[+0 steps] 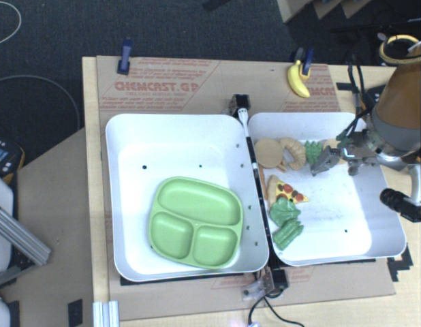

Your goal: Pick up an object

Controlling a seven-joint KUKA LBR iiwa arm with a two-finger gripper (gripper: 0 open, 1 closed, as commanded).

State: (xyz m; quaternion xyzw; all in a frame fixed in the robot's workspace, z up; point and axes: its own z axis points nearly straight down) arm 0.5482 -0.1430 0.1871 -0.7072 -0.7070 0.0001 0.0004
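1. I am at the approach step: my hand (338, 161) hangs low over the upper part of the right bin (347, 247), just right of the cluster of toy food along its left wall. Nothing sits between my fingers, so no pick is made yet.
2. Whether my fingers are spread or closed, I cannot tell; from above they read as dark, blurred shapes.
3. The things I could take all lie in the right bin: a tan bread-like piece (268, 152) and a pale curled piece (293, 151) near the top left, a small green leafy piece (313, 149) touching my near fingertip, a pizza slice (290, 193) lower down, and green vegetables (286, 219) below that.
4. The next move, as I judge it, calls for settling over one piece, probably the green leafy one, and closing on it alone.
5. The left bin (129, 155) holds a green divided tray (195, 221).
6. A banana (298, 80) lies on the desk (163, 87) beyond the bins. Red print on the desk reads roughly "CHEMCAST GP".
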